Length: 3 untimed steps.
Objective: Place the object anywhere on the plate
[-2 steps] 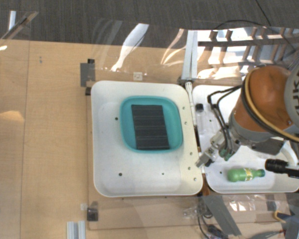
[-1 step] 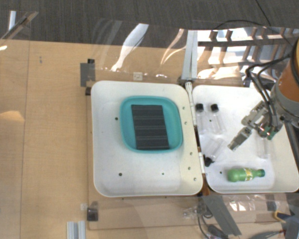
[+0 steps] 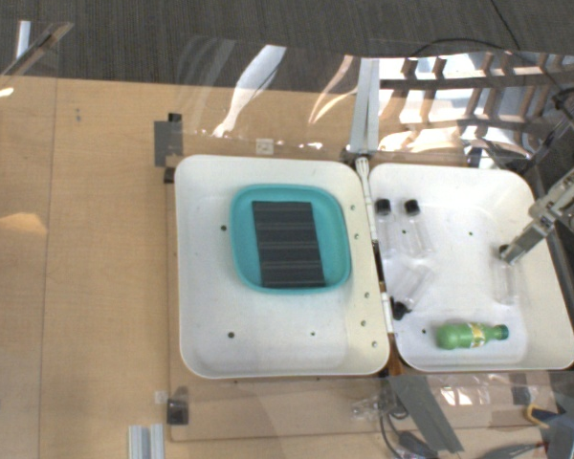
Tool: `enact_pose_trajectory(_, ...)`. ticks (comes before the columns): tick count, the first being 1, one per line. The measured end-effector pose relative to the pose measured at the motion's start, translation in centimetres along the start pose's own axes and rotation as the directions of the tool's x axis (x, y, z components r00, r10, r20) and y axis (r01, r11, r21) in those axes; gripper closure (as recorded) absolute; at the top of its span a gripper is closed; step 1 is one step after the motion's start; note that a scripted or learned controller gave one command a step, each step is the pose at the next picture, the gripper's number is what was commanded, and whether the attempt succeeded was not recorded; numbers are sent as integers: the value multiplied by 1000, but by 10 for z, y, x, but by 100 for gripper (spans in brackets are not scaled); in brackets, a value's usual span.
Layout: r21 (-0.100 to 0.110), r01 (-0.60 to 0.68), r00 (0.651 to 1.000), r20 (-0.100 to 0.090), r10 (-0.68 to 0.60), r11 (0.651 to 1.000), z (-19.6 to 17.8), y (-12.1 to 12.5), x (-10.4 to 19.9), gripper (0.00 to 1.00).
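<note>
Camera view, as we list it: teal plate point(image 3: 290, 238) with a dark ribbed mat, left bin point(image 3: 210, 342). Green bottle point(image 3: 469, 335) lying on its side near the front of the right bin point(image 3: 555, 352); clear bottles with black caps point(image 3: 409, 247) by the divider. Gripper point(image 3: 513, 251) at the right edge, holding nothing; its opening we cannot tell. We judge the green bottle light, rigid, smooth, prone to rolling; grip across its body.

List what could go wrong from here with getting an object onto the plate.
1. The gripper sits by the right bin's right wall, apart from the green bottle, which lies on its side and may roll when pinched.
2. The clear bottles with black caps are hard to make out against the white floor, so a grasp could miss.
3. The teal plate is in the left bin, across the divider.
</note>
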<state>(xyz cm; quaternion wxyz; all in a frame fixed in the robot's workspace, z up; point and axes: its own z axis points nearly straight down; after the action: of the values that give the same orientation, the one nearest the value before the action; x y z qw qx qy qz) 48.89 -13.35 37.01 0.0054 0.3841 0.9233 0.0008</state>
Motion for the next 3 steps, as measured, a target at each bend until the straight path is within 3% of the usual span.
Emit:
enact_pose_trajectory(1, 2, -12, 1000, -3, 12, 1000, 79, -25, -24, 0)
enact_pose_trajectory(2, 4, -57, 998, -6, 57, 998, 185, -30, -26, 0)
enact_pose_trajectory(3, 3, -21, 1000, -6, 21, 1000, 220, -19, -16, 0)
